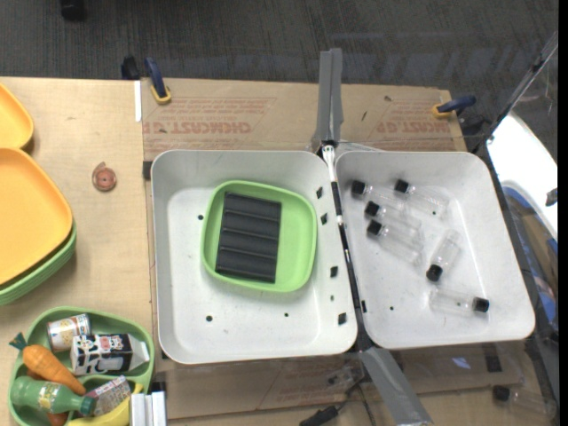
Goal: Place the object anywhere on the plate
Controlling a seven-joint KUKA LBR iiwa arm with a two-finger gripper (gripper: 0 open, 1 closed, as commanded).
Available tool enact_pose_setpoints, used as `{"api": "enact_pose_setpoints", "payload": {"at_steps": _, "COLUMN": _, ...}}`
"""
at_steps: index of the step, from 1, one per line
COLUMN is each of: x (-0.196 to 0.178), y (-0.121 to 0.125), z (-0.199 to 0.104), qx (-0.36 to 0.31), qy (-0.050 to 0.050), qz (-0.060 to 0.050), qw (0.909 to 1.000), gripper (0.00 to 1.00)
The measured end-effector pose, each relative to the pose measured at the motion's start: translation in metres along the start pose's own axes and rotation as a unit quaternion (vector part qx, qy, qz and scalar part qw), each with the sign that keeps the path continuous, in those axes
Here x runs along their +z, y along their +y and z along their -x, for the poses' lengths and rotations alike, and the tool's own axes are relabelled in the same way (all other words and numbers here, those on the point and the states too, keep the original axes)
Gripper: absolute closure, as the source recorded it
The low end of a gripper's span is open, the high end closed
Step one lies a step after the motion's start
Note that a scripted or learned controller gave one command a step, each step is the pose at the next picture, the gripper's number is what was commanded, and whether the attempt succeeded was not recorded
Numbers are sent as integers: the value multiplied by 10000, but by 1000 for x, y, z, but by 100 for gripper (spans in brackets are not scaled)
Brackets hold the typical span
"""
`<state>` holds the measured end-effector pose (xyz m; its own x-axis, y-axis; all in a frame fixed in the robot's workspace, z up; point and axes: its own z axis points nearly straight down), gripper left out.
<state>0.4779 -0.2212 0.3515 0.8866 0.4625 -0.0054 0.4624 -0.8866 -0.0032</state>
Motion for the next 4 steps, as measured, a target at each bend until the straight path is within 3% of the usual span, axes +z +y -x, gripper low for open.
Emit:
{"api": "enact_pose_setpoints", "payload": {"at_steps": 1, "x": -89, "y": 2, "z": -1, "qx": 867, "qy": 3, "qz": 11, "qw": 9962, "gripper": 0}}
{"api": "enact_pose_setpoints", "payload": {"at_steps": 2, "x": -89, "y": 16, "z": -28, "qx": 1361, "qy": 1, "qz": 8, "qw": 9907, "gripper": 0}}
{"api": "enact_pose_setpoints", "payload": {"at_steps": 4, "x": -89, "y": 47, "z": -89, "qx": 1374, "qy": 3, "qz": 6, "qw": 9905, "gripper": 0}}
